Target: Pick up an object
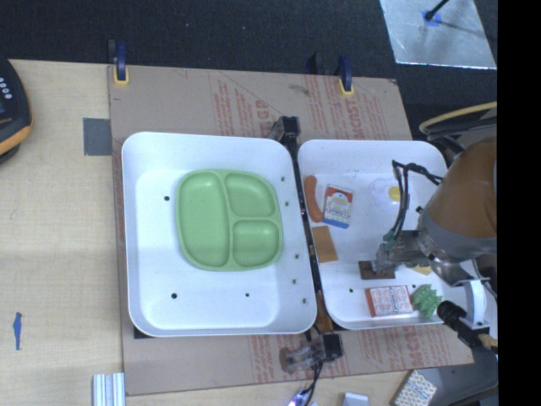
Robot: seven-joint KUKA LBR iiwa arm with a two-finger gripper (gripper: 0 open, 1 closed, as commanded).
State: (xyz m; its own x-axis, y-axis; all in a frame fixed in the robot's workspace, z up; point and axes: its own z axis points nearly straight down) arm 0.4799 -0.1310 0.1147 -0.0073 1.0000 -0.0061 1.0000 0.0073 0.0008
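The right white bin (363,152) holds several small objects. An orange sausage-shaped piece (310,197) lies along its left wall, with a small red, white and blue box (337,206) beside it and a flat brown block (325,244) below them. A red-and-white packet (389,300) and a green leafy toy (425,297) lie near the front wall. A small yellow piece (394,194) sits further back. My gripper (377,267) is low in this bin, between the brown block and the packet, just above the packet's upper edge.
The left white bin (144,227) holds a green divided plate (228,219) at its middle. The arm's wrist (461,218) and cables cover the right bin's right side. Both bins rest on a cardboard sheet (211,100) clamped at the back.
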